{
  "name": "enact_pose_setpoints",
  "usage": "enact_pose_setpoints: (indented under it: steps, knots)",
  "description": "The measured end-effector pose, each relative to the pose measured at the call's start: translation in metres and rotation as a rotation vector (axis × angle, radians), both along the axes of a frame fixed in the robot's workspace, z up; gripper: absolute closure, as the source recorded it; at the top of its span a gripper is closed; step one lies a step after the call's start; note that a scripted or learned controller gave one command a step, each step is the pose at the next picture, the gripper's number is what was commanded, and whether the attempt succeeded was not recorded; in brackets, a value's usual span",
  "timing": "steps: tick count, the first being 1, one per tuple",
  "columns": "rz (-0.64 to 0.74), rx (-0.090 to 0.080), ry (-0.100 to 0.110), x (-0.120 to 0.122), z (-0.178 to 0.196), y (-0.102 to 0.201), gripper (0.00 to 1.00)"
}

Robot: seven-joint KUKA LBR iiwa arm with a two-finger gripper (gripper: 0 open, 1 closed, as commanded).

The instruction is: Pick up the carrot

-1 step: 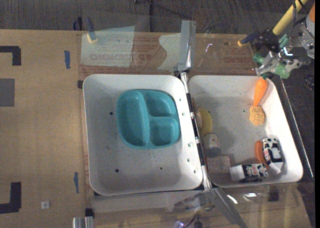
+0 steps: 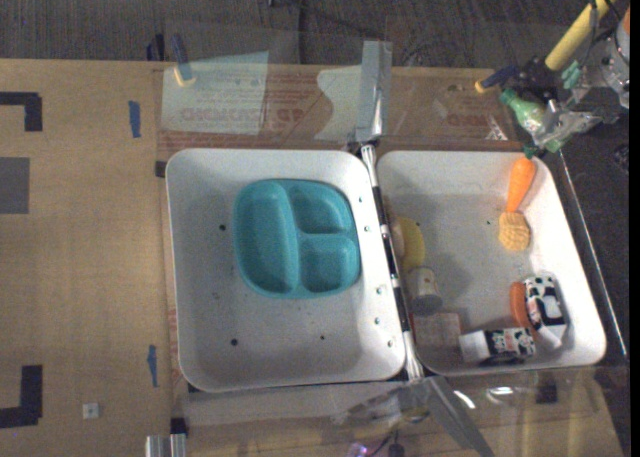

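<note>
The carrot is orange and tapered. It sits at the far right of the right bin, near the back wall, pointing slantwise up and to the right. Its upper end reaches the lower tip of my gripper, which hovers over the bin's back right corner. From this angle I cannot make out whether the carrot is gripped or merely touching. A round tan waffle-like piece lies right below the carrot's lower end.
The left bin holds a teal divided plate. The right bin also holds a yellow item, a small cylinder, a tan block, and two cow-patterned cartons beside an orange piece.
</note>
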State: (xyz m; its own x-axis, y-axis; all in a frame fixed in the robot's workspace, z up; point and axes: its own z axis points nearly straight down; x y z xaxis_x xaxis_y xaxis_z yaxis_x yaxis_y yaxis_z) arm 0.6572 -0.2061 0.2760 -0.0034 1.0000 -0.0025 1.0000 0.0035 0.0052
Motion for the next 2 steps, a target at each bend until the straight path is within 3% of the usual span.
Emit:
enact_pose_setpoints:
  steps: [1, 2]
  knots:
    - [-0.018, 0.002, 0.005, -0.048, -0.14, 0.005, 1.0]
    - [0.081, 0.003, 0.006, -0.054, -0.119, 0.034, 1.0]
